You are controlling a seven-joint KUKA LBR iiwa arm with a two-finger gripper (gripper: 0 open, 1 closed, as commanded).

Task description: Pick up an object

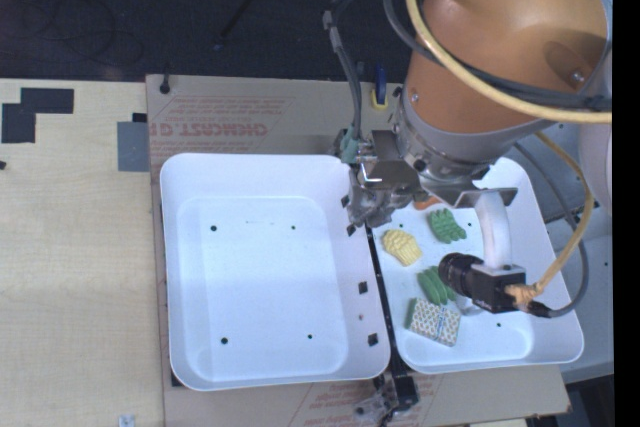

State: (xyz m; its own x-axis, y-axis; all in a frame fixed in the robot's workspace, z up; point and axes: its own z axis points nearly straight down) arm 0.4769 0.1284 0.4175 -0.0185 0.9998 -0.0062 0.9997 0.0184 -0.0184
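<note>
The right bin holds a yellow ridged piece, a green ridged piece, a second green piece and a white checkered block. My gripper hangs low over the right bin's upper left corner, at the divide between the bins, just up and left of the yellow piece. The big orange wrist band covers the bin's far part. A black cylinder on a white bracket sits over the bin, right of the second green piece.
The left bin lies beside the right one on a cardboard sheet. Black clips join the two bins along the middle. Cables loop around the arm and down the right side. A light wooden benchtop spreads to the left.
</note>
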